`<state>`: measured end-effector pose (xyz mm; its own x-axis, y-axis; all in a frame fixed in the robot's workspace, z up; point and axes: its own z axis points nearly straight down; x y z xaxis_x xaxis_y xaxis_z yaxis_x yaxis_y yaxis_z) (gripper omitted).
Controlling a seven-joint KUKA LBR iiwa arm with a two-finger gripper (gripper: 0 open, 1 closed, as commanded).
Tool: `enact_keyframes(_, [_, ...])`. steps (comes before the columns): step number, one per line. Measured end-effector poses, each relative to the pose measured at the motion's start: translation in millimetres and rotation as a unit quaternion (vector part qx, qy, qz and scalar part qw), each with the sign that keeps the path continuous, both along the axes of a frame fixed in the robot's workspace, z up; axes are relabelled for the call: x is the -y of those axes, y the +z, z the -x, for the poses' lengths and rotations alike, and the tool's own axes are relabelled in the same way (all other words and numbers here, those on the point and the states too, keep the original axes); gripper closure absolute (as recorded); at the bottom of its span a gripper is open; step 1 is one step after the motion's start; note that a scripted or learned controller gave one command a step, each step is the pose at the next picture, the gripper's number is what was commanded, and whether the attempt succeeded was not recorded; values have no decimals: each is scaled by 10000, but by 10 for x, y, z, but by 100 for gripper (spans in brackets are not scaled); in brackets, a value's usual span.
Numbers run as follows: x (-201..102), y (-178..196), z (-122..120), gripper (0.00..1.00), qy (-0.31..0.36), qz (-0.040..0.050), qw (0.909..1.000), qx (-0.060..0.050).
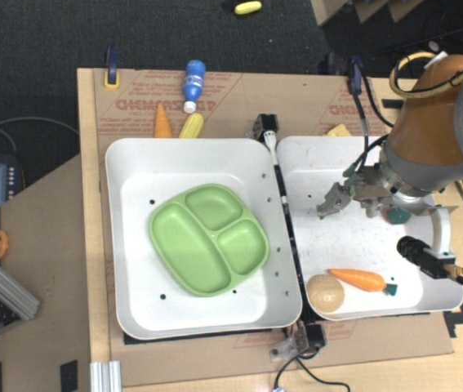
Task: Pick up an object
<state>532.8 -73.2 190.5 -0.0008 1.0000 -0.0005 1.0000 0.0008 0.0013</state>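
Nothing lifted yet; pick still to do. Gripper [347, 196] low over right bin [313, 158], jaws spread, pinching nothing. Candidates near that bin's front wall: carrot [357, 279], smooth, tapered, orange with green tip; just beside it a round tan ball [326, 293], matte. Left bin [133, 243] holding green divided plate [208, 238], glossy plastic, three compartments
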Motion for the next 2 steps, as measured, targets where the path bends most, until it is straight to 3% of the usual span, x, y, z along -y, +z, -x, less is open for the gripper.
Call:
enact_keyframes(1, [387, -1107, 497, 0, -34, -9, 10000, -37])
enact_keyframes(2, [366, -1062, 470, 0, -8, -3, 10000, -7])
